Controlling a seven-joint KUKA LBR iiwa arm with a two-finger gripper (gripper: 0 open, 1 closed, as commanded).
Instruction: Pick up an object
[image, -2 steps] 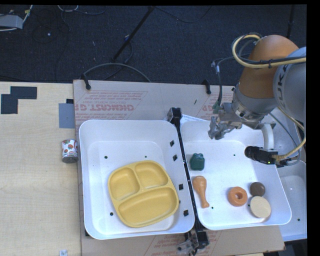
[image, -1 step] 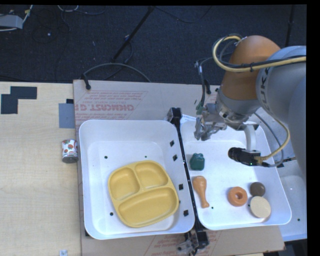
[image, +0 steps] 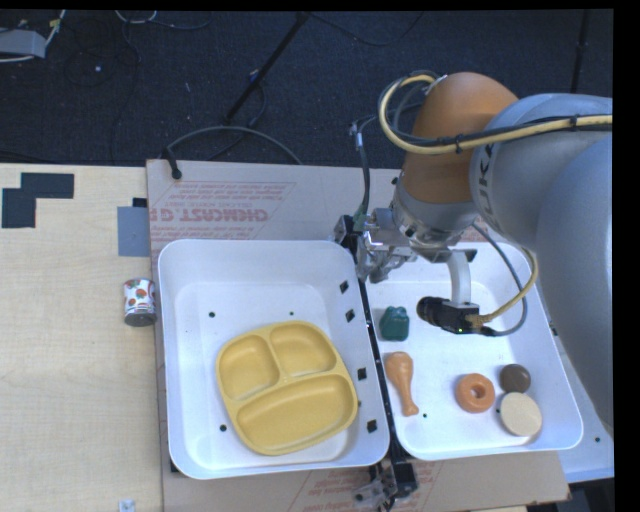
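Grey arm (image: 560, 170), orange band, yellow cable

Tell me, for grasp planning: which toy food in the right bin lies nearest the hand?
The green toy, just below the hand; the drumstick, donut and cookies sit farther down.

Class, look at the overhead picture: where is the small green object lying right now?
The green object lies in the right bin, near its left wall, just above the chicken drumstick and below the gripper.
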